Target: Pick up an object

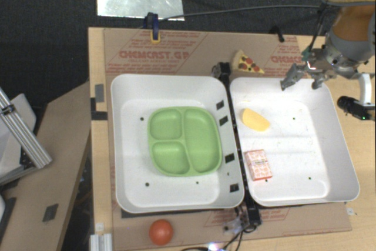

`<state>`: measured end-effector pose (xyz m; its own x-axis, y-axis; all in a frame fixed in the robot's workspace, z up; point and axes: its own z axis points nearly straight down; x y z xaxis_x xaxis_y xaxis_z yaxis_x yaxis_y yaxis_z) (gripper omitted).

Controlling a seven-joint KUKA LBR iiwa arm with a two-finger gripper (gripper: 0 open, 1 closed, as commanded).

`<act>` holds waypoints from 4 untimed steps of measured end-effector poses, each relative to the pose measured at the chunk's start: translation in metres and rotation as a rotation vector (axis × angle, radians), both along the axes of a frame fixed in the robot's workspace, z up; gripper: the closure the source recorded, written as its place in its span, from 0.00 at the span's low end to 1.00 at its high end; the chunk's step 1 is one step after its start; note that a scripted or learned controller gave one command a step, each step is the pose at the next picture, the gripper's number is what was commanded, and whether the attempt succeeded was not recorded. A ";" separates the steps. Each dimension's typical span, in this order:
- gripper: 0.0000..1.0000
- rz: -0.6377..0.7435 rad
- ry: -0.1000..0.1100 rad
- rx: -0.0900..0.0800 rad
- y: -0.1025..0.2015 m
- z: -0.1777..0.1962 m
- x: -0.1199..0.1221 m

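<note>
Right now I have the gripper (302, 75) hovering over the far rim of the right bin (338, 126), its two fingers spread apart and holding nothing. My nearest target, the yellow wedge-shaped piece (255, 120), lies toward the green divided plate (184, 140) and nearer the camera than the claw, its long axis running slantwise, I think. Beyond it, nearer still, sits the small red-and-white box (258, 164). Both lie well apart from the bin walls, with open white floor around each for a descent.
</note>
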<state>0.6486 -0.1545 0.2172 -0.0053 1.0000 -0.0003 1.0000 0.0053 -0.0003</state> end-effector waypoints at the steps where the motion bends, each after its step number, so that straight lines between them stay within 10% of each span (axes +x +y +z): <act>1: 0.00 -0.001 0.000 0.000 0.000 -0.042 0.003; 2: 0.00 -0.003 0.002 0.000 0.000 -0.103 -0.002; 3: 1.00 -0.002 -0.006 -0.001 0.000 -0.088 0.000; 4: 1.00 -0.004 -0.008 -0.002 -0.009 -0.035 0.007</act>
